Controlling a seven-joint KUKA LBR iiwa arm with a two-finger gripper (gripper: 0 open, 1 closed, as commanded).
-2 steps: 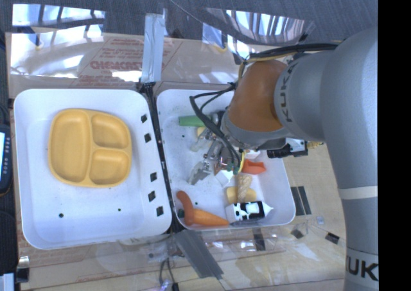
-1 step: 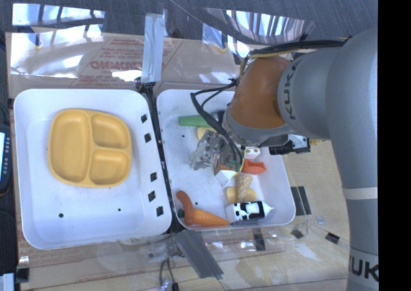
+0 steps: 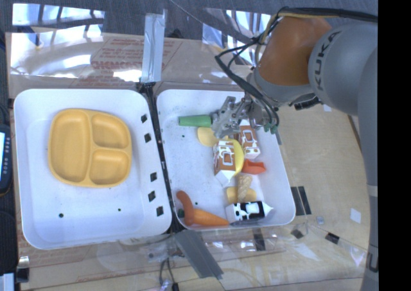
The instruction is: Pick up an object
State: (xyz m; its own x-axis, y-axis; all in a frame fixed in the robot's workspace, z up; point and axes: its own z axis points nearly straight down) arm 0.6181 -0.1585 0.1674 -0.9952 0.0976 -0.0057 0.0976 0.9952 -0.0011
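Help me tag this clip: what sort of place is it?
Likely a robot lab's grasping bench: a grey arm over two white bins, toy food and a yellow tray.

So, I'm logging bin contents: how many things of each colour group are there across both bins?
Yellow: 2, tray, banana
Green: 1, piece
Orange or red: 3
Printed cartons: 3
Tan: 1
Total: 10
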